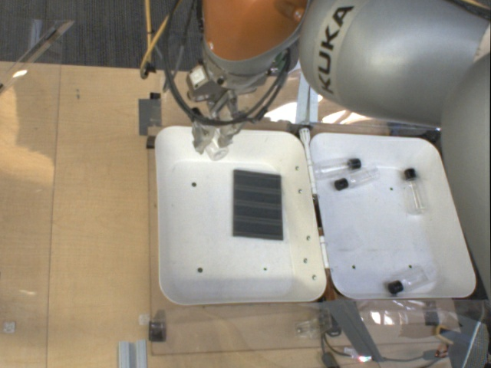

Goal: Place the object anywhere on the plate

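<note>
Camera view: plate (258,204) apparently lengthwise up-frame.

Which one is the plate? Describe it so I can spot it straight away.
Look at the left white bin, the one under the pincer. The plate lies flat near its middle: a dark grey ribbed rectangle. The clear tubes with black caps all lie in the right bin.

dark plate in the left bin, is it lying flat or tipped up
Lying flat. The dark plate shows its whole ribbed top face as a rectangle on the floor of the left bin, with no edge lifted.
</note>
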`<state>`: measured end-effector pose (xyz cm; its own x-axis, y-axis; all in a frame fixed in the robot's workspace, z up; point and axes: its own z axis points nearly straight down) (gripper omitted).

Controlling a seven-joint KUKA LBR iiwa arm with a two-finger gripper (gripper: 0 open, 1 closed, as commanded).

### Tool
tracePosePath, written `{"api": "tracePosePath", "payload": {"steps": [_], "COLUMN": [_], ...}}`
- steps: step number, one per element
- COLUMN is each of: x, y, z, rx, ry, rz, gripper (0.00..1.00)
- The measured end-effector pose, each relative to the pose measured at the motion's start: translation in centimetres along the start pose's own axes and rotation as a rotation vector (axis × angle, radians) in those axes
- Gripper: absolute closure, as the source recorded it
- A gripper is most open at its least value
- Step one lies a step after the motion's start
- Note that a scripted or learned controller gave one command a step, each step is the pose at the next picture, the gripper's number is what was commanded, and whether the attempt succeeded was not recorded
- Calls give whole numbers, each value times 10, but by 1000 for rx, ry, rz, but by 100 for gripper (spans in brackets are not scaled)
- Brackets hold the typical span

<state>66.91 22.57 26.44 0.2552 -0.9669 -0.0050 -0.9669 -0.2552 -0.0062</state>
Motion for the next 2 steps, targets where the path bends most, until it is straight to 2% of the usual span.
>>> {"api": "tracePosePath", "payload": {"steps": [1,2], "x": [-5,-5], "y": [-1,-1], "z": [-108,-107], "rx": [8,6], "ry": [-2,-1], "rz": [426,426], "gripper": [100,0]}}
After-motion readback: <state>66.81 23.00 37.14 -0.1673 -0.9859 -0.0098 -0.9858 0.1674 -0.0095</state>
